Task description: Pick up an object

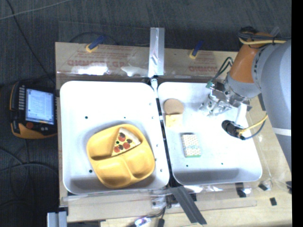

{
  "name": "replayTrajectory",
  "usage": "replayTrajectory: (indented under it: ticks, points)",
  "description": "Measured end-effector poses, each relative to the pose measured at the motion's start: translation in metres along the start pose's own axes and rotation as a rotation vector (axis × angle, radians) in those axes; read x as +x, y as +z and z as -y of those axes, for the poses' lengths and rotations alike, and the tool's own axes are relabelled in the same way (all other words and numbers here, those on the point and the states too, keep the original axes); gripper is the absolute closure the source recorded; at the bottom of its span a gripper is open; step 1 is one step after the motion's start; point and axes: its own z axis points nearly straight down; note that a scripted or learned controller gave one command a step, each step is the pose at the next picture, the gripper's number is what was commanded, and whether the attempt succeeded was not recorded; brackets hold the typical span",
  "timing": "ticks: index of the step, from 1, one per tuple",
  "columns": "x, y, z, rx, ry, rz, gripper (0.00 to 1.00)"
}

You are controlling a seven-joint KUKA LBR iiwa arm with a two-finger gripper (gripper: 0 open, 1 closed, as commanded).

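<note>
My gripper (211,106) hangs over the back right part of the right bin (246,167), its metal fingers pointing left. A round brown bun-like piece (173,106) lies to its left near the bin's back left corner, with a pale yellow block (172,120) just in front of it. A small patterned green and white box (191,144) lies nearer the bin's middle. Nothing shows between the fingers.
The left bin (75,108) holds a yellow divided plate (124,167) with a toy pizza slice (125,140) in it. A black cable loop (234,128) hangs from the arm over the right bin. A handheld pendant (33,109) lies left of the bench.
</note>
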Motion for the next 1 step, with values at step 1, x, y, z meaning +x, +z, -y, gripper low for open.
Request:
replayTrajectory:
  ticks: [1]
  points:
    - [-0.0508,0.0015,0.0210,-0.003,0.113,0.010,1.00]
